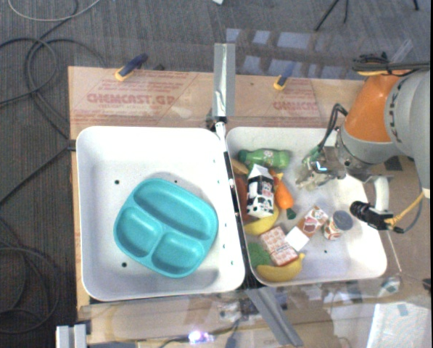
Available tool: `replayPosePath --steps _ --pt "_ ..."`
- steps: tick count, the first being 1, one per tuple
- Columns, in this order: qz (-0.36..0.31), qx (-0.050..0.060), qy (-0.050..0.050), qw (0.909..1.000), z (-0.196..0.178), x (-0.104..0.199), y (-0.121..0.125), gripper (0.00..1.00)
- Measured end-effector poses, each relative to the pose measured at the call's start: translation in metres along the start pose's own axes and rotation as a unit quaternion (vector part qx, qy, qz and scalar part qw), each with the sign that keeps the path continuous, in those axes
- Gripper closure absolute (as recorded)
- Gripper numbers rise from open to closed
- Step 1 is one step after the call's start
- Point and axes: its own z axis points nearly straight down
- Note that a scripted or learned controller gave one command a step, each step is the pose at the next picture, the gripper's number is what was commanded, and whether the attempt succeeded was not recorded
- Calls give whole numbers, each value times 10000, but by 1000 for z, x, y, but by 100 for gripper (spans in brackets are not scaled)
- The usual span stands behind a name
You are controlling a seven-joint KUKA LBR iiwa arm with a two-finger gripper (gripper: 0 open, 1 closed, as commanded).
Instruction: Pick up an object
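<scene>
The right bin holds a heap of small items: a green bottle, a black-and-white cow-patterned carton, an orange carrot, a yellow banana, a red and white box, a small red carton and a grey-capped can. My gripper hangs low over the upper middle of this bin, just right of the carrot and the bottle. I see nothing between its fingers.
The left bin bears a teal divided plate. A metal post stands at the divider between the bins. The arm's orange band and grey body cover the right bin's upper right corner. Cables lie on the floor at the left.
</scene>
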Motion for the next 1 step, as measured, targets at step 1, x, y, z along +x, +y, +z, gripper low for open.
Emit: replayPosePath --steps 1 --pt "-298 -60 -28 9995 25 13 -5 100"
